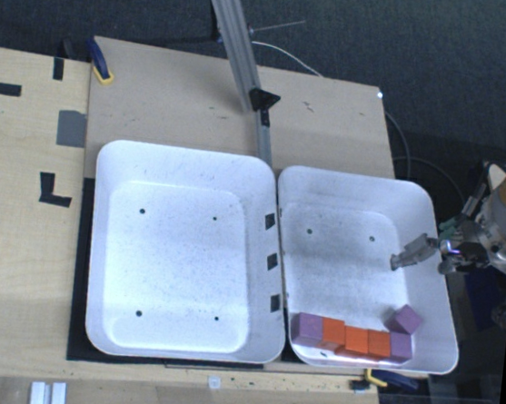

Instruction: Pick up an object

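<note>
Several small blocks lie in a row along the near wall of the right bin [434,214]: a purple block [309,327] at the left end, then orange blocks [355,340], then another purple block [401,346]. A third purple block [406,319] sits just behind the row's right end. My gripper [409,254] reaches in over the right bin's right rim, above and behind the blocks and apart from them. Nothing shows in its grasp.
The left bin [104,224] sits beside the right one, with black clips [272,261] on the shared rim. A slanted metal bar [240,44] rises behind the bins. A yellow-and-blue tool [101,63] lies at the back left.
</note>
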`<state>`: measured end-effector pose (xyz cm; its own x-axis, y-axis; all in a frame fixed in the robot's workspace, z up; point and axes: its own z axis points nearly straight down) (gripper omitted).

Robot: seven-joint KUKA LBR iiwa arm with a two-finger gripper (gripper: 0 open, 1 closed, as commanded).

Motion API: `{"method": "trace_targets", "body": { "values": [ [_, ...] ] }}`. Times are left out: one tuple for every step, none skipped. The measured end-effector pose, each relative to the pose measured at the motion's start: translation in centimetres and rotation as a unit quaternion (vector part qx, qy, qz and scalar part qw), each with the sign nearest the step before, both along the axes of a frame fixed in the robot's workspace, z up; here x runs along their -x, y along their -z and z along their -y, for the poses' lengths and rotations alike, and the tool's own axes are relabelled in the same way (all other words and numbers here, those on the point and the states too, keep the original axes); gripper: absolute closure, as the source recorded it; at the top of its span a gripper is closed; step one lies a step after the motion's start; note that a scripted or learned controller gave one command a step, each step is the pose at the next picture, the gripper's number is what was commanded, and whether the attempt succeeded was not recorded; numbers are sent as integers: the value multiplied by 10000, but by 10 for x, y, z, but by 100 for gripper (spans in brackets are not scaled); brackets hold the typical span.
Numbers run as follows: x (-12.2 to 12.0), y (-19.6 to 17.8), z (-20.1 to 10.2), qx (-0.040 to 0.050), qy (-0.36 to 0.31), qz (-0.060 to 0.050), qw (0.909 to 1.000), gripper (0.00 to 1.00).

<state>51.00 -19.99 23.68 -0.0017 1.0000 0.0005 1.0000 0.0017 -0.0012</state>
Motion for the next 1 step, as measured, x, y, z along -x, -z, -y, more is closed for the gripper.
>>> {"method": "trace_targets", "body": {
  "values": [
    [-8, 148, 9, 6, 6, -7, 10000, 0]
  ]
}}
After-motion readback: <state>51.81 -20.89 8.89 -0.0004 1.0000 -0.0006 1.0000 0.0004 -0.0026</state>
